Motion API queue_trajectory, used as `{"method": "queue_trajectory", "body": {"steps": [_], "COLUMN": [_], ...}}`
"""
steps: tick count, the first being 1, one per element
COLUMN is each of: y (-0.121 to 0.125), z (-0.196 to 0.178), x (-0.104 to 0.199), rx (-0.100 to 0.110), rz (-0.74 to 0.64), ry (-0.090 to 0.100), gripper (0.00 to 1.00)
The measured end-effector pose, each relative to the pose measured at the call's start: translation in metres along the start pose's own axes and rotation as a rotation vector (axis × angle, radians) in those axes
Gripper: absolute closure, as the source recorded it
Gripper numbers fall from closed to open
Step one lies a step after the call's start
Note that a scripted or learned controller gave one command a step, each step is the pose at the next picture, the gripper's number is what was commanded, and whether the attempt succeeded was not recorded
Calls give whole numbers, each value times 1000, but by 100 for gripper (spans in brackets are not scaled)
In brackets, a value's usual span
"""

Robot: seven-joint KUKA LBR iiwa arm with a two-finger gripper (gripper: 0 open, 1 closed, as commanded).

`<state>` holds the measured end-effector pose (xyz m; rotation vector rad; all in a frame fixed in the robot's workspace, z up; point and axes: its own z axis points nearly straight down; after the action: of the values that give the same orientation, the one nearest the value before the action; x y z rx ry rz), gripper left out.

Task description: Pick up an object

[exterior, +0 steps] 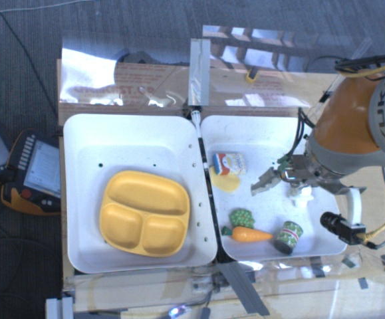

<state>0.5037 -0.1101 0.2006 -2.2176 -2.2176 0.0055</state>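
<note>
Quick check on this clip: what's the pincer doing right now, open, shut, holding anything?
Pincer: open and holding nothing, its fingers spread over the right bin, beside the small white packet.

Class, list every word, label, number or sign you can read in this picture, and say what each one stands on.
No text can be read for certain.
Packet in the right bin: colourful print, too blurred to read.
Small can: label too small to read.
Handheld pendant on the floor: screen lit, nothing readable.

Slanted overhead view, both bins (132, 128)
</note>
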Motion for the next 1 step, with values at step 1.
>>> {"method": "queue_trajectory", "body": {"steps": [1], "y": [-21], "z": [78], "x": [10], "rx": [1], "rz": [-25], "ry": [0], "gripper": [0]}}
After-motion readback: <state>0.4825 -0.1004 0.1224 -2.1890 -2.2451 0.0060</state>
